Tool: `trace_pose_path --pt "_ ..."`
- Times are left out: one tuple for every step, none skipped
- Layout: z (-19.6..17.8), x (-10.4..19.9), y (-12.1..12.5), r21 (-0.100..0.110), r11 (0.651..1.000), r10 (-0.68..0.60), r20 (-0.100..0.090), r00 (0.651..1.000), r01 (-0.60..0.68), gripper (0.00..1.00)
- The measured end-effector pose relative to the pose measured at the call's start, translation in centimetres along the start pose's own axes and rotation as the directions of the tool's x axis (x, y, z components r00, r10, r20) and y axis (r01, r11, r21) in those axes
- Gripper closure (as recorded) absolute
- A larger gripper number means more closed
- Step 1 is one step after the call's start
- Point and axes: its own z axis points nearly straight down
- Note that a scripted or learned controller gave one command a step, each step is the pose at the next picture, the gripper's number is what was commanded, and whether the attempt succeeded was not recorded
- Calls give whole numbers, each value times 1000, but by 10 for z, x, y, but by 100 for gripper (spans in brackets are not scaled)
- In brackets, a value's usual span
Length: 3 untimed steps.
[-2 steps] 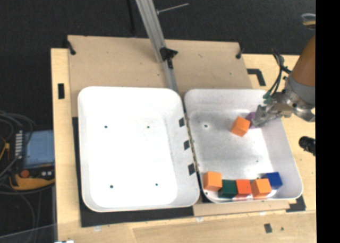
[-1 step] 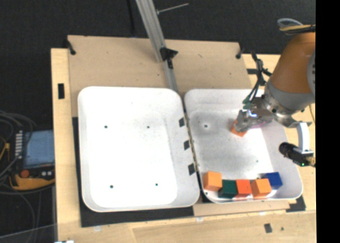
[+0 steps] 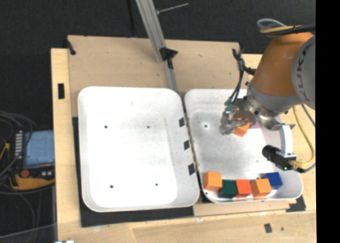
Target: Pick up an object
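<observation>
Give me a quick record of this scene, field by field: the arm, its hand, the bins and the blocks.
arm: reaches in from the right, over the right bin
hand: low over the right bin, an orange block at its fingers
row at right bin's near edge: orange block, green block, two more orange, blue block
left bin: white, shallow
</observation>
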Motion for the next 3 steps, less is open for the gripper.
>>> trace_pose_path --pt "7 52 -4 1 1000 2 1 1000 -2 100" --pt "-7 101 -12 -1 1000 0 0 1000 0 100" --pt "1 151 -16 3 1000 1 1 1000 -1 100"
